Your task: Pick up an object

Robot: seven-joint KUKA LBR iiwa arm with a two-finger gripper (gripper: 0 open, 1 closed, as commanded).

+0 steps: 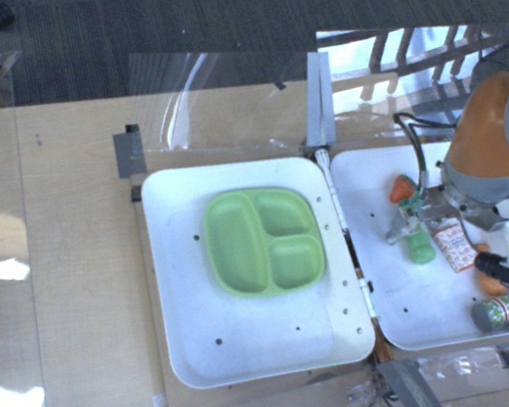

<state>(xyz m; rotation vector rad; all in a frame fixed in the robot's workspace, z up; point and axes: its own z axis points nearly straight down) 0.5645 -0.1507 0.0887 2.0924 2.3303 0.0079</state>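
My gripper hangs low over the left part of the right bin, on the arm that reaches in from the right. Just below it and to the right lies a small green object; whether the gripper touches it I cannot tell. A red-orange piece lies just above the gripper. A red and white packet lies to the right of the green object. Nearer the bin's front right corner are an orange piece and a small green and grey can on its side.
The left bin holds a light green divided plate in its upper middle. A grey post stands behind the seam between the bins. The bare bench stretches to the left.
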